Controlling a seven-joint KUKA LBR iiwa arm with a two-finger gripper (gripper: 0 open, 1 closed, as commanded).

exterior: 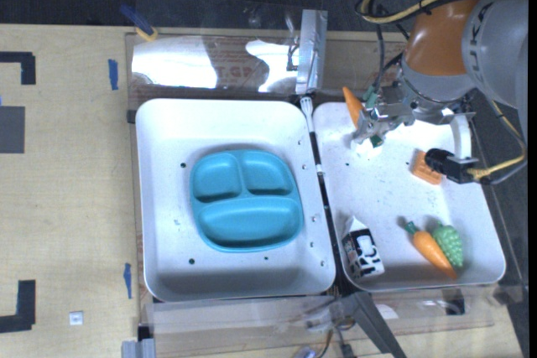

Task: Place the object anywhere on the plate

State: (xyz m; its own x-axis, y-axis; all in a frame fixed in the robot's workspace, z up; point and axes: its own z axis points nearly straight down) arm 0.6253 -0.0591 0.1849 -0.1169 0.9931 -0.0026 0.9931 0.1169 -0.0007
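- Camera view, layout: two white bins are sitting side by side; the left bin (159, 264) is holding a blue divided plate (246, 199), and the right bin (491, 260) is holding the loose items.
- Camera view, arm: the grey arm (495, 29) is reaching in from the right, with the gripper (373, 128) hanging low over the far left corner of the right bin.
- Claw state: cannot tell; the wrist hardware is masking the tips, and nothing is visibly sitting between them.
- Task object: judged to be the small orange piece (352, 106) lying just beside the gripper, close against the bin's far wall.
- Other contents: an orange block (425, 169) is lying near mid-bin, a carrot with a green bumpy piece (436, 246) is resting near the front, and a black-and-white carton (362, 252) is leaning at the front left corner.
- Risk: the piece is lying tight to the wall and divider, so a descending claw is likely to strike the rim or nudge the piece aside.
- Risk: a thin tapered item is prone to slipping out during the carry over the divider to the plate.
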